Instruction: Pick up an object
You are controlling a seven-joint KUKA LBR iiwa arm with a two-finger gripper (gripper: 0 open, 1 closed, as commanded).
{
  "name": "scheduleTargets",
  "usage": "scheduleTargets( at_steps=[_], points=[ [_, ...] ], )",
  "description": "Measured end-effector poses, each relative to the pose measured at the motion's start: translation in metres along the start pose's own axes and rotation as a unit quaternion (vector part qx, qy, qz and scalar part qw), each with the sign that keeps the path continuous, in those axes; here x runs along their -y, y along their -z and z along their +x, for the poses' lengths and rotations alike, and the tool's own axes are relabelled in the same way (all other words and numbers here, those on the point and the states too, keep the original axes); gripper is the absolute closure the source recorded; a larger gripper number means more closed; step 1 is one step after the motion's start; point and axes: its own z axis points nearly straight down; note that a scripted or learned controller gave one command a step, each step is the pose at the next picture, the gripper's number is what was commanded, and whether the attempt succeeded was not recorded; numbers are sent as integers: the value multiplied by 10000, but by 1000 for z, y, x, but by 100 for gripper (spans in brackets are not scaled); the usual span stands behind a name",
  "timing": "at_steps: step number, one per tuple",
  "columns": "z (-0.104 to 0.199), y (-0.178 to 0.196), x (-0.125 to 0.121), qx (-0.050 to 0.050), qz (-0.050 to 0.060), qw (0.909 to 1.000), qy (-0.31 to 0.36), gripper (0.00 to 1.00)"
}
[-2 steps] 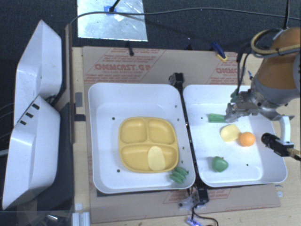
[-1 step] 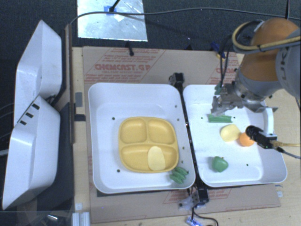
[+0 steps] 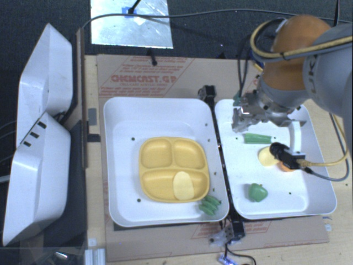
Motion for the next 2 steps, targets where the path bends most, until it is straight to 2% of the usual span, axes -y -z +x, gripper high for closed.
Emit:
scheduleTargets(
  at_steps=[2],
  points=[
    [102, -20, -22, 1, 8, 10000, -3, 100]
  ],
)
